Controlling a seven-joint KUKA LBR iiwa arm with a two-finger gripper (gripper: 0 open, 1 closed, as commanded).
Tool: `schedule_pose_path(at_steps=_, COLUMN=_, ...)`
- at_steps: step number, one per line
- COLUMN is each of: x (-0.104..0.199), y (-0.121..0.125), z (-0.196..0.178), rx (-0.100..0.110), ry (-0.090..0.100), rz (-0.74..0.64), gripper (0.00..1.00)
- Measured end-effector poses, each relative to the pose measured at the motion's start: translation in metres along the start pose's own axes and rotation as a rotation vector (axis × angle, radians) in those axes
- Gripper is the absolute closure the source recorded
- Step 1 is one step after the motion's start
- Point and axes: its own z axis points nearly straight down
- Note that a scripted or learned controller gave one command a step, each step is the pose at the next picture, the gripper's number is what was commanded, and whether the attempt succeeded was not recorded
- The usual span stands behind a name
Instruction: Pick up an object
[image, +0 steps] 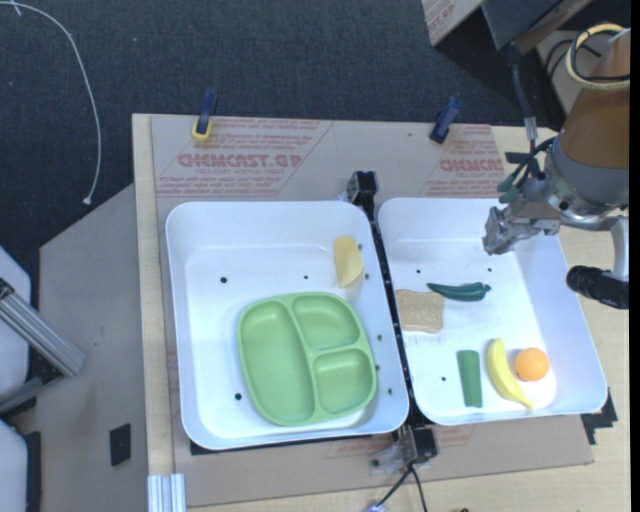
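The green chili pepper (460, 291) lies in the right bin (570, 390), its long axis running left to right, the tapered tip toward the left. The gripper (499, 240) hangs above and just right of it, holding nothing; whether it is spread or closed cannot be told. Nearer the front lie a banana (503, 375), an orange (531, 364) and a green block (468, 378).

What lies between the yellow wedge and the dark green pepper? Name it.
In the camera view, the black divider where the two bins meet, then bare white bin floor. The yellow wedge sits left, the dark green pepper right.
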Motion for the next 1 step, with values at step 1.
schedule_pose_path(at_steps=1, x=0.0584, y=0.0022, z=0.0149, rx=0.003, ry=0.001, rz=-0.004, gripper=1.00)
